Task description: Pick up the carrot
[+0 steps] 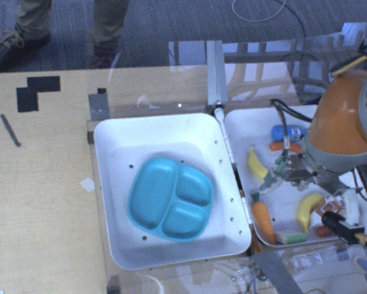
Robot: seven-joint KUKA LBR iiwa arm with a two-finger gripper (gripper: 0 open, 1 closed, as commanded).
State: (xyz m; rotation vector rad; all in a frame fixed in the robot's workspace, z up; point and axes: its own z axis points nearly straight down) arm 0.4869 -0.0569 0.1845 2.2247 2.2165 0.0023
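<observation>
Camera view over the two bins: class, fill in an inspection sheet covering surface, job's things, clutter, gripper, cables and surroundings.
Surface: wooden bench bearing the left bin and the right bin, side by side.
Job's things: carrot lies in the right bin near its front left corner, untouched.
Clutter: blue divided plate in the left bin; two bananas, a blue item and a green item in the right bin.
Gripper: gripper hangs over the right bin, beyond the carrot, holding nothing.
Cables: a thin cable on the floor; dark hoses by the arm.
Surroundings: a person's legs beyond the bench.
</observation>
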